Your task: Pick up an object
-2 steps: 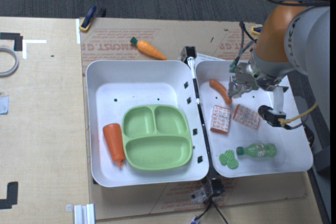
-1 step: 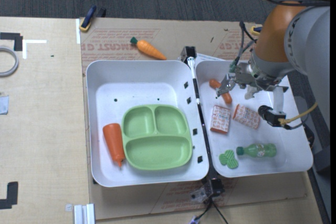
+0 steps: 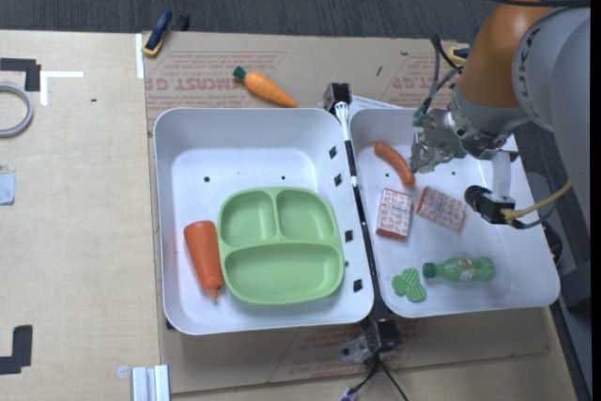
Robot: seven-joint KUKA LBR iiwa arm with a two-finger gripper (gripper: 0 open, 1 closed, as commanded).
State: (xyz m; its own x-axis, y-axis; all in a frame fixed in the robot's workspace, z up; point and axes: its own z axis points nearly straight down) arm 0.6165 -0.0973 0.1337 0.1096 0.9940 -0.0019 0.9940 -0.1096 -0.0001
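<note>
The gripper (image 3: 424, 153) hovers in the right bin (image 3: 526, 296) just beside the orange sausage (image 3: 394, 162); its finger state cannot be told. Descending off-centre could nudge the sausage aside.

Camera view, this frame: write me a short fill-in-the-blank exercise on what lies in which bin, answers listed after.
1. The green divided plate lies in the ____ bin.
2. The small bottle lies in the ____ bin.
3. The carrot with a green top lies on the cardboard, ____ both bins.
4. The gripper is over the ____ bin.

Missing words: left; right; outside; right
</note>
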